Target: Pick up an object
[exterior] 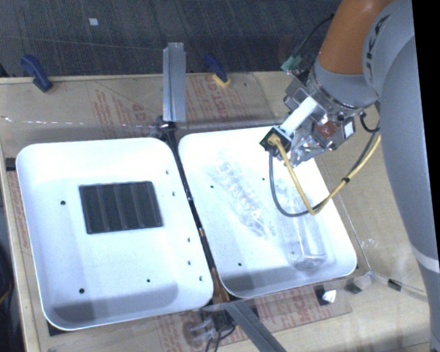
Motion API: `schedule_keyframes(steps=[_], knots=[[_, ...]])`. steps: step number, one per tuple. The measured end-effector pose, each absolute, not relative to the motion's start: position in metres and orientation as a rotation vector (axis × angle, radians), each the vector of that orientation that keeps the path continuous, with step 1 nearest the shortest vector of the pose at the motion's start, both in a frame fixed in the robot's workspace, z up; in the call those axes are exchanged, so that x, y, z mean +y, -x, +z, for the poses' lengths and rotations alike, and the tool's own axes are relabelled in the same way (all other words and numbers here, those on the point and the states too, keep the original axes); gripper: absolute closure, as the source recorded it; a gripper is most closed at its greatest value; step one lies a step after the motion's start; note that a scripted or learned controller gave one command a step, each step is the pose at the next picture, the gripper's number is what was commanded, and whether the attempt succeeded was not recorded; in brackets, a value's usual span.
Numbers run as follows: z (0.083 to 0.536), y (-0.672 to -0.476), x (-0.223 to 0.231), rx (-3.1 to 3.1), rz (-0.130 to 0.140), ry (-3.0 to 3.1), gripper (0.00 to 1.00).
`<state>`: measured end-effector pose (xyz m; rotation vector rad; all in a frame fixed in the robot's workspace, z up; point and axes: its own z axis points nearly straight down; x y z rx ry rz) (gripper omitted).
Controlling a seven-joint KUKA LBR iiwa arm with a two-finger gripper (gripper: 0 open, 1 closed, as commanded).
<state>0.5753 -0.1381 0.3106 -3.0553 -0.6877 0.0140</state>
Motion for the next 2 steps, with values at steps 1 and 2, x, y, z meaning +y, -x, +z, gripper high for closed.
schedule_keyframes(steps=[1,2], knots=[[0.32,-0.576,-0.138,-0.697,0.016,3.051,1.0],[0.364,-0.558,-0.135,-0.894,-0.003,3.013,1.0]])
